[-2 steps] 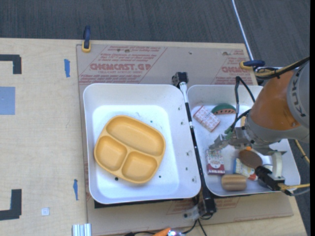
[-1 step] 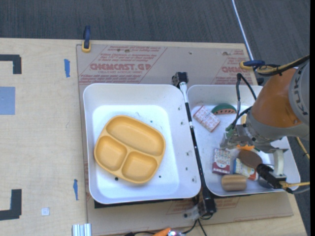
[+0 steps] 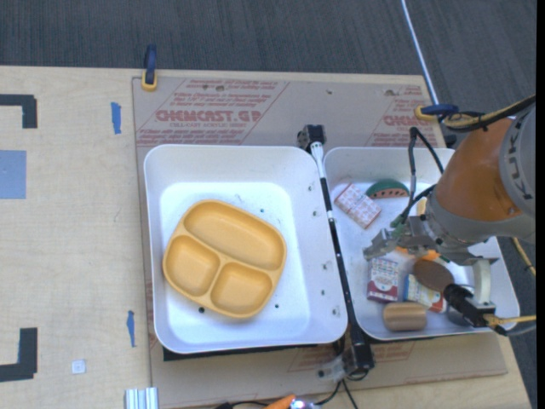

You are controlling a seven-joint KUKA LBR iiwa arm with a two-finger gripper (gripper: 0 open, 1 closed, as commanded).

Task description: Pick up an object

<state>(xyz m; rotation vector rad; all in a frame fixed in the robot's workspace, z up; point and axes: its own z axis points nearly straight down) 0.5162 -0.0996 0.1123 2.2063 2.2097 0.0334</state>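
The gripper (image 3: 407,244) hangs low in the right bin (image 3: 509,290), over a crowded patch of small items; whether it is open or closed cannot be told. Just beneath and beside it lie a red-and-white packet (image 3: 384,278), a brown disc (image 3: 433,273) and a tan roll (image 3: 404,316). A pink wafer (image 3: 357,204) and a watermelon slice (image 3: 386,188) sit further up. The left bin (image 3: 162,254) holds a yellow divided plate (image 3: 223,258). The likely trouble: with items packed so close, a grasp could catch two at once or nudge one aside and come up with nothing
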